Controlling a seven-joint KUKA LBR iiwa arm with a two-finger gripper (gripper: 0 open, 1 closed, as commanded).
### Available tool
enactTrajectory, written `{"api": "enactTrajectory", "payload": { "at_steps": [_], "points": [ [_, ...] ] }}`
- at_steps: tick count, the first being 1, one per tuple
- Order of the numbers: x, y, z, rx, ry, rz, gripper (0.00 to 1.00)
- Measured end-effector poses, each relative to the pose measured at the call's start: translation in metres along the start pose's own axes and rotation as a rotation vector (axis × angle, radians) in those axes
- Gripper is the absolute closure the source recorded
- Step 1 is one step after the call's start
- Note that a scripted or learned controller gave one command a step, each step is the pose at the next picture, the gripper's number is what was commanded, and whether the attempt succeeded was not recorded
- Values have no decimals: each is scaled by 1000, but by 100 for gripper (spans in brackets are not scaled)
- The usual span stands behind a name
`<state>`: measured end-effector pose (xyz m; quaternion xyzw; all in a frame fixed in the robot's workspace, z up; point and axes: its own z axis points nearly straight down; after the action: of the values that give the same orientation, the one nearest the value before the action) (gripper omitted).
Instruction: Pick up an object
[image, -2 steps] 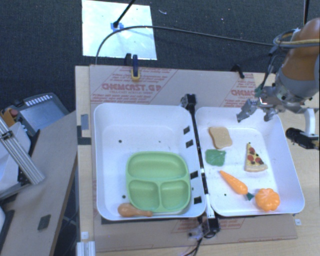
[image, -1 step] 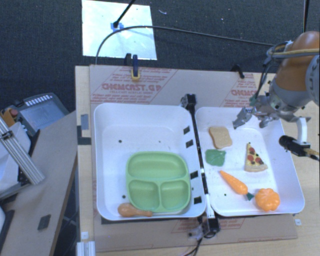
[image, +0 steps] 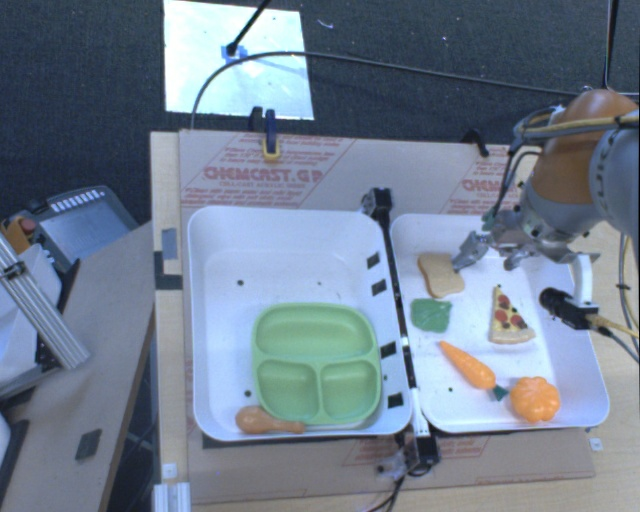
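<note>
Two grey fingers (image: 468, 252) of the gripper (image: 492, 254) stand spread apart above the far part of the right bin (image: 598, 380), with nothing between them; the arm (image: 575, 165), grey with an orange band, enters from the right. One fingertip hangs just above the toy bread slice (image: 441, 274), though whether it touches the slice cannot be told at this slant. Near the slice, toward the front, lies a green leafy piece (image: 431, 315), possibly lettuce. Right of it rests a toy pizza slice (image: 510, 317), pointed end toward the back. Toward the front of the same bin lie a toy carrot (image: 469, 365) and, just beside its leafy end, an orange pumpkin-like toy (image: 535, 399). A black clamp strip (image: 393, 300) runs between the two bins. The left bin (image: 215, 300) holds a green divided tray (image: 318, 363), with a toy drumstick (image: 267, 421) touching the tray's front left corner. Both bins sit on a printed cardboard sheet (image: 300, 165).
</note>
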<state>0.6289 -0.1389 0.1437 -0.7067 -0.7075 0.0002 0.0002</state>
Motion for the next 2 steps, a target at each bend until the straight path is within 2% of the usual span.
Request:
{"api": "enactTrajectory", "payload": {
  "at_steps": [1,2],
  "points": [
    [0,2,-13,-6,-1,-1,100],
    [-8,-3,-65,-7,-1,1,100]
  ]
}}
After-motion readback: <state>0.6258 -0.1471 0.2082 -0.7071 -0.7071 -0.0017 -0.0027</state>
